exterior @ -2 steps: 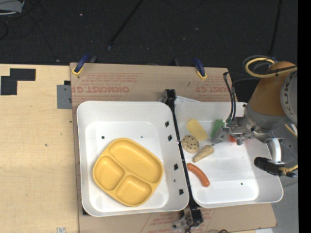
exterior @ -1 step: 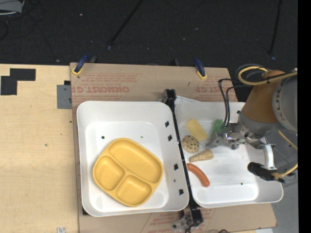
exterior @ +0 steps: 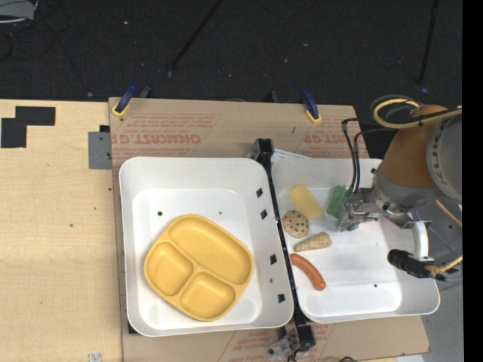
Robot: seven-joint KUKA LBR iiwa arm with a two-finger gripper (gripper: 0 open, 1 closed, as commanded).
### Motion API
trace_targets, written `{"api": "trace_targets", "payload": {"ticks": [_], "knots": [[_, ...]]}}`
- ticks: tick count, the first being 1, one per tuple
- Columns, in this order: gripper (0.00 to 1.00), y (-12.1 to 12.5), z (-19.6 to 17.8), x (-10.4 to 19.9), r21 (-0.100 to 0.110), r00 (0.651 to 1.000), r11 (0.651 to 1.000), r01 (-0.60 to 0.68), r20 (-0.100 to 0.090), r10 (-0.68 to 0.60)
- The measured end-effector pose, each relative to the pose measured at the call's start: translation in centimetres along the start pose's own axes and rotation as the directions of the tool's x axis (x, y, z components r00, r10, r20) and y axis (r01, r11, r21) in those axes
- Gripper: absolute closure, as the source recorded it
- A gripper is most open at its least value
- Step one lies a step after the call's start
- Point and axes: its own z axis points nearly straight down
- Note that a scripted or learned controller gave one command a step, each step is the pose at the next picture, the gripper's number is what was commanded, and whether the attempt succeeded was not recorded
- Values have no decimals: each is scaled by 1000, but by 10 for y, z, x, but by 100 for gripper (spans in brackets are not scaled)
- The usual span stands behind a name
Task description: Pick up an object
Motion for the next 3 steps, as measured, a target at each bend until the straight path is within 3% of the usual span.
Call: {"api": "trace_targets", "payload": {"ticks": [2,3], "knots": [[100,13,-121,1,-6,1000,1000,1,1,-1],[100,13,-126,1,0,1000,1000,0,0,0]]}}
